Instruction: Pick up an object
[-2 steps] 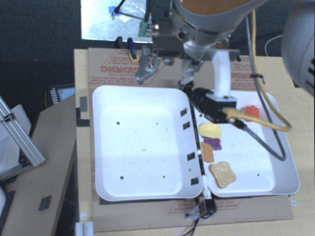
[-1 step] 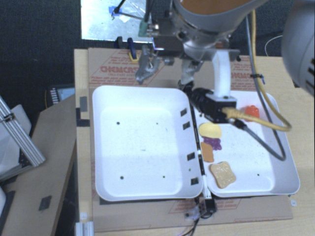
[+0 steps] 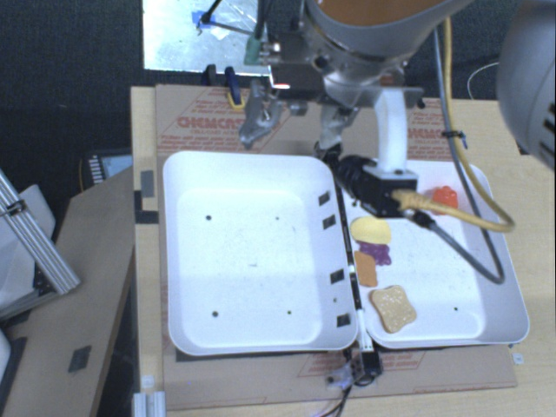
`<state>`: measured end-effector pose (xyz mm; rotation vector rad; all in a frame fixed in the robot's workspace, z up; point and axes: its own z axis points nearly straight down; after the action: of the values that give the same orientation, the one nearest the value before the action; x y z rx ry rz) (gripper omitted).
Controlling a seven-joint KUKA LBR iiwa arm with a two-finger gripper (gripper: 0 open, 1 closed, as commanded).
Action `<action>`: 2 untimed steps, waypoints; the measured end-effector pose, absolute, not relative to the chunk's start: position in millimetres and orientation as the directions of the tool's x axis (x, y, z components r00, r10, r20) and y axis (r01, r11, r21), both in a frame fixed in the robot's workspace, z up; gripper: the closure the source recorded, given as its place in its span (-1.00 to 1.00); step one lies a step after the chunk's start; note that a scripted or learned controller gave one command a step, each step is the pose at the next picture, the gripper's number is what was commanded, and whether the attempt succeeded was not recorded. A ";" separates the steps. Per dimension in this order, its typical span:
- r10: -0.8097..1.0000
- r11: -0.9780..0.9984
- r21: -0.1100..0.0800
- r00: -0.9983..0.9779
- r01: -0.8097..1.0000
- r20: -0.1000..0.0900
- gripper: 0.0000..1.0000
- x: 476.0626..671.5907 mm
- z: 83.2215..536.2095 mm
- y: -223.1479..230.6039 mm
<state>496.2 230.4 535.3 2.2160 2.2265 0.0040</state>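
A pale wooden table [image 3: 104, 259] carries a brown cardboard sheet with red printing [image 3: 195, 120], and two shallow white plastic bins sit on that sheet side by side. The grey robot arm with an orange band [image 3: 373, 7] hangs over the far edge of the bins, near the seam where they meet. The left white bin [image 3: 252, 259] shows only its bare floor. The right white bin [image 3: 452, 276] holds all the small things, most of them in a loose row close to its left wall.

The claw [image 3: 288, 139] hovers above the far rim of the left bin. Its two metal fingers are spread wide apart with nothing between them.

In the right bin, a tan toast-shaped slice [image 3: 393, 308] lies nearest the front. Just behind it lies a small orange wedge [image 3: 366, 270], touching a purple lump [image 3: 375, 252], and beyond that a pale yellow oval piece [image 3: 371, 229]. A red-orange chunk [image 3: 445, 196] sits apart near the far rim.
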 end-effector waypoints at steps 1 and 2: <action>1.000 0.005 0.002 -0.005 1.000 0.002 -1.00 496.2 535.3 230.4; 1.000 0.005 0.002 -0.005 1.000 0.002 -1.00 496.2 535.3 230.4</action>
<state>496.2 230.4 535.3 2.2160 2.2265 0.0039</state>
